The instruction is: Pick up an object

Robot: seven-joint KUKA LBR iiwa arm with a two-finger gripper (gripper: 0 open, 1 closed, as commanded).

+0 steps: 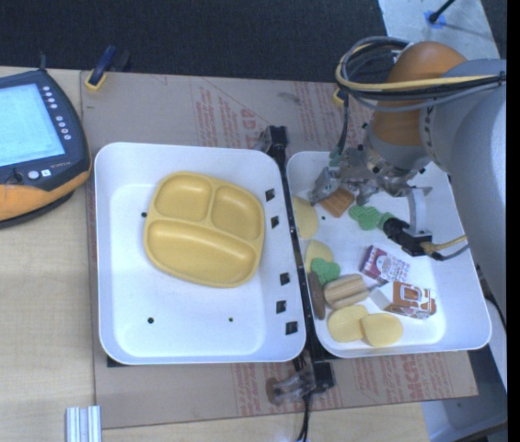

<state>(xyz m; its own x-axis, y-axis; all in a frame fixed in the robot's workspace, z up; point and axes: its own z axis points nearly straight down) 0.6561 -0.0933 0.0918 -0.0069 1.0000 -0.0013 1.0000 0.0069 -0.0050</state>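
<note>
Gripper (352, 184), lowered at the far end of the right bin (462, 334) over a small brown piece (336, 201), finger state and grasp not discernible; risk noted: closely crowded green piece (366, 215) may be nudged or the pinch missed.

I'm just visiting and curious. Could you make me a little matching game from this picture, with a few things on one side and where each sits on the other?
Things:
1. yellow divided tray
2. hot dog toy
3. control tablet
4. robot's hand

Places:
A. on the bench, left of both bins
B. in the left bin
C. over the far end of the right bin
D. in the right bin, near its middle

Pairs: 1-B, 2-D, 3-A, 4-C
</note>
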